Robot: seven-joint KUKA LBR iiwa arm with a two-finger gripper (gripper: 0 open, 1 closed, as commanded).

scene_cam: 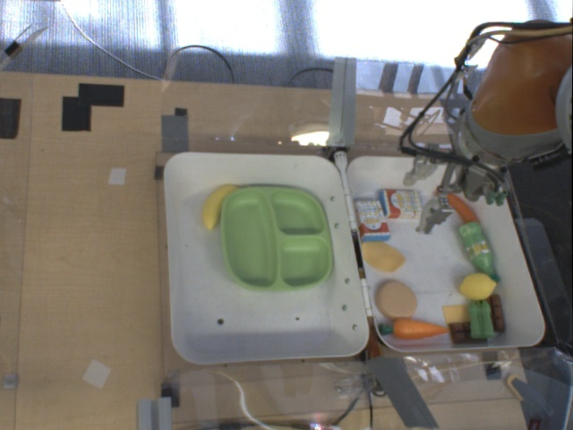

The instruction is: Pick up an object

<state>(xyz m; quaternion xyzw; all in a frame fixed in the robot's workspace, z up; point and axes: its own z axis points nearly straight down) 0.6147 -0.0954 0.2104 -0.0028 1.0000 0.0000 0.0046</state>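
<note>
My gripper [436, 211] hangs over the back of the right bin [528, 316], below the arm's orange band. It sits just right of a small white and blue carton [399, 203] and just left of an orange carrot piece [462, 207]. A red and white carton [372, 219] lies further left. In front of the gripper lie a green bottle [476, 250], a lemon [478, 286], a pale yellow slice [383, 257], a brown round piece [396, 298] and a whole carrot [419, 330]. Nothing is visibly held.
The left bin [260, 330] holds a green divided plate [274, 236] with a banana [213, 206] at its left edge. A brown bar, a green block [481, 319] and a yellow cube [454, 313] crowd the right bin's front right corner. A metal post [341, 106] stands behind the bins.
</note>
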